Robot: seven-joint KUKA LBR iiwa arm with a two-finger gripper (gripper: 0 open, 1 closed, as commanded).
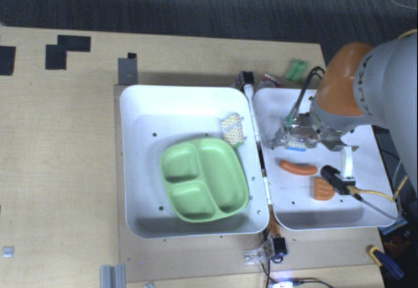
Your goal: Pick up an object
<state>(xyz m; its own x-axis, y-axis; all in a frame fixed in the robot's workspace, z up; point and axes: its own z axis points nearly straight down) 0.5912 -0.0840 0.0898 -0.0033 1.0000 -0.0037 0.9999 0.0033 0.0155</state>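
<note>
Orange sausage (298,168) just below the fingers (295,143), whether open or closed unclear, orange wedge (322,189) beyond, green divided plate (204,179) left, no legible writing.

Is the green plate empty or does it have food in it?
Empty. All three sections of the green plate show bare green inside.

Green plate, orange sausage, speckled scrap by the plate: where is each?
Green plate (204,179), camera view, on its centre divider.
Orange sausage (298,168), camera view, on its middle.
Speckled scrap (232,128), camera view, on its centre.
</note>
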